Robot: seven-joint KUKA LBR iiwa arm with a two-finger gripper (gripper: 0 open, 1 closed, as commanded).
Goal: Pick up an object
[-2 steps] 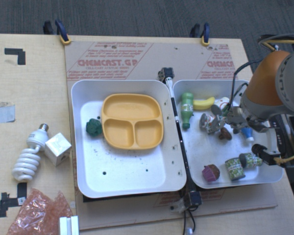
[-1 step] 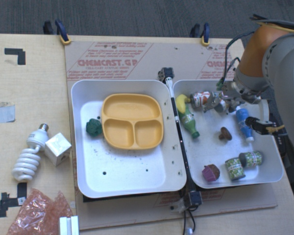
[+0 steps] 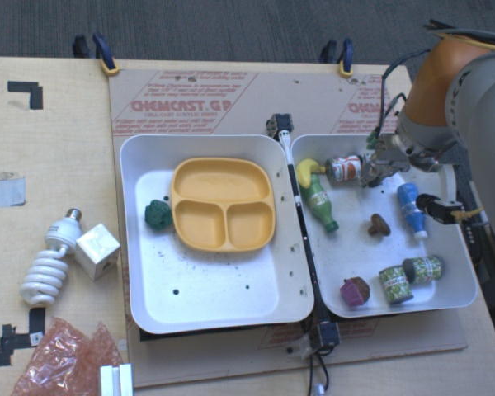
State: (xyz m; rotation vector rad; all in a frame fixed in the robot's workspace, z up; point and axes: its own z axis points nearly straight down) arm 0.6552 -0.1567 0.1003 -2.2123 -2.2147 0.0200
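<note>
The arm is reaching in from the right over the far end of the right bin. Its orange band is showing above the wrist, and the wrist is bending down and to the left. The tool is hanging low over the bin's far part. It is dark and small in this view, so I cannot tell whether it is wide or narrow.

A small can with a red label is lying on its side just left of the tool. Its right end seems to be touching the tool's tip, though the view is too poor to be sure, and nothing is visibly being gripped.

A banana is lying just left of the can, and a green bottle is slanting down from it along the bin's left wall. A blue bottle is lying below the tool and to its right, with a small brown lump beside it. Two green cans and a dark red ball are sitting near the bin's front wall, well apart from the tool.

The left bin is holding a yellow divided tray with a green lump touching its left edge. On the worktop to the left, a light bulb and a white cube are lying side by side.
</note>
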